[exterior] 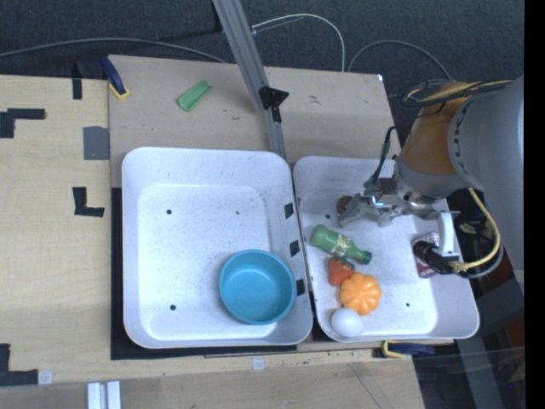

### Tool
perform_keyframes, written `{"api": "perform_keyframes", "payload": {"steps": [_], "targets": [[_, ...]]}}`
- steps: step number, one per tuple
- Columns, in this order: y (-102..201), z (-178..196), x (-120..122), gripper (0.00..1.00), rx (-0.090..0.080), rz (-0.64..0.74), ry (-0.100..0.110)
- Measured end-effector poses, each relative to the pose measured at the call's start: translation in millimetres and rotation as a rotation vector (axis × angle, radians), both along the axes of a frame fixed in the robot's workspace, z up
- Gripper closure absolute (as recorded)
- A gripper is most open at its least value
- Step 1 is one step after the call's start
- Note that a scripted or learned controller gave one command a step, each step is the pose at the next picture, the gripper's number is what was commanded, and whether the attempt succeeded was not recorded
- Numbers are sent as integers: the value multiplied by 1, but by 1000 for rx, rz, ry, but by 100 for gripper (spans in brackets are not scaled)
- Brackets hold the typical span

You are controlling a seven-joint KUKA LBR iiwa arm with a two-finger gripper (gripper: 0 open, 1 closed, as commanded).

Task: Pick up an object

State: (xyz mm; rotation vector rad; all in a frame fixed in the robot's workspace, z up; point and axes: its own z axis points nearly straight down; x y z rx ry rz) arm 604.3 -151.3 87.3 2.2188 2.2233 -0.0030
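Four items clustered in right bin (pixel 443 313): bottle (pixel 338 244), red piece (pixel 340 272), pumpkin (pixel 360 293), egg (pixel 346 323); gripper (pixel 351 208) just above bottle, holds nothing, finger state unclear; risk: crowding deflects grasp, round shapes roll away.

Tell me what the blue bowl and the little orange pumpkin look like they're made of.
Blue bowl: probably moulded plastic, uniform colour with a smooth, slightly matte surface. Orange pumpkin: likely a plastic or rubber toy, evenly coloured with soft ribbed lobes; the view is too coarse to tell which.
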Motion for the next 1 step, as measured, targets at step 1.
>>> {"api": "perform_keyframes", "payload": {"steps": [1], "targets": [[1,11,0,100,2,1,2]]}}
